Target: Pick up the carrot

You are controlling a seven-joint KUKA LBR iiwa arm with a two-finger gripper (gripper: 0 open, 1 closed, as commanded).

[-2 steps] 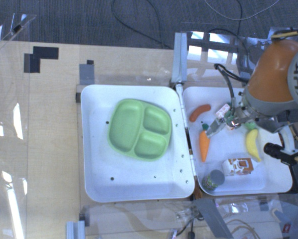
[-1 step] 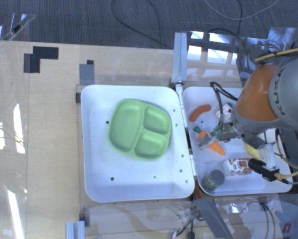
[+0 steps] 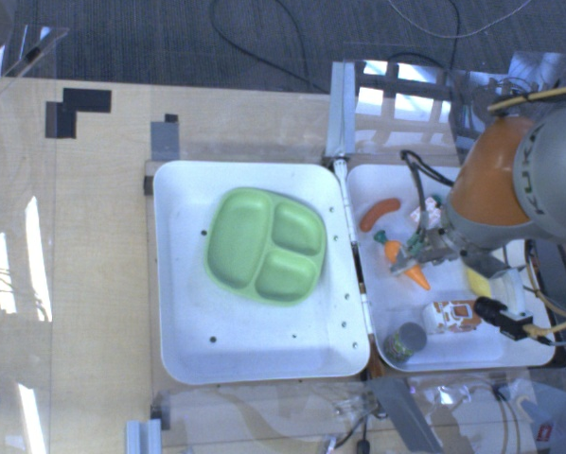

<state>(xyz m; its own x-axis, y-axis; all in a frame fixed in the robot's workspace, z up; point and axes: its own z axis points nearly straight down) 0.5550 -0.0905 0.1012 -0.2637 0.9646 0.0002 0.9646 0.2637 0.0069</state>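
The carrot (image 3: 395, 251) lies in the right bin (image 3: 387, 315), orange, with a small green top pointing up-left and its narrow tip down-right. My gripper (image 3: 417, 256) comes in from the right under the orange wrist band and sits directly over the carrot's middle, hiding that part. Orange shows on both sides of the gripper. Whether the carrot is off the bin floor cannot be told.
In the same bin are a red sausage (image 3: 380, 212) at the back, a yellow banana-like piece (image 3: 479, 279) to the right, a small carton (image 3: 453, 316) and a grey can (image 3: 405, 340) at the front. The left bin (image 3: 184, 329) holds a green divided plate (image 3: 265, 244).
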